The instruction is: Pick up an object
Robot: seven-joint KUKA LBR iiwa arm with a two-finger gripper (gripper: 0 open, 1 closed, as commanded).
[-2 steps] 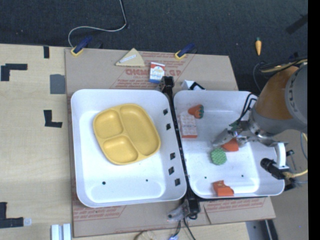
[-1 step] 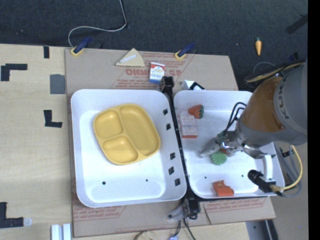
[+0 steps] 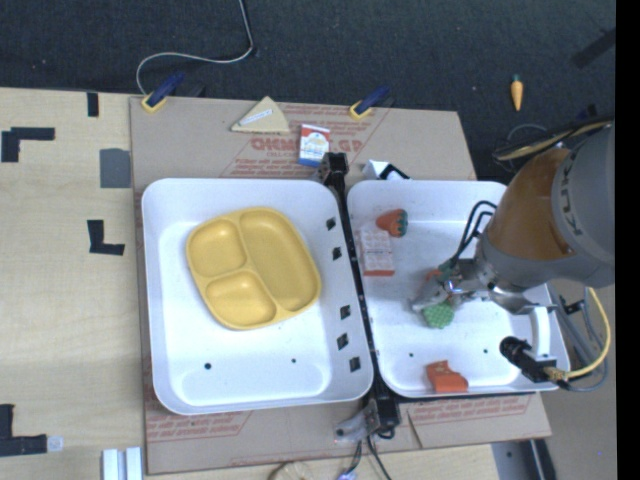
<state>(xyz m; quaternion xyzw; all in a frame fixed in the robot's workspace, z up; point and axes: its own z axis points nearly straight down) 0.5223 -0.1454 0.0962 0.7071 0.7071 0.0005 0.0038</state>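
My gripper [image 3: 437,293] reaches into the right bin [image 3: 470,196] from the right and is low over its middle. A small green knobbly object [image 3: 438,316] lies right under the gripper tip, touching or nearly touching it, and I cannot tell whether it is gripped. A red strawberry-like toy with a green top [image 3: 392,221] lies at the bin's far left. A flat white and red packet [image 3: 377,254] rests just in front of it. An orange block [image 3: 446,377] sits near the front wall.
The left bin [image 3: 165,368] holds a yellow divided plate [image 3: 252,266]. On the cardboard behind the bins lie a small red and white box [image 3: 314,145] and a pale wedge [image 3: 262,117]. A black divider strip [image 3: 346,268] runs between the bins.
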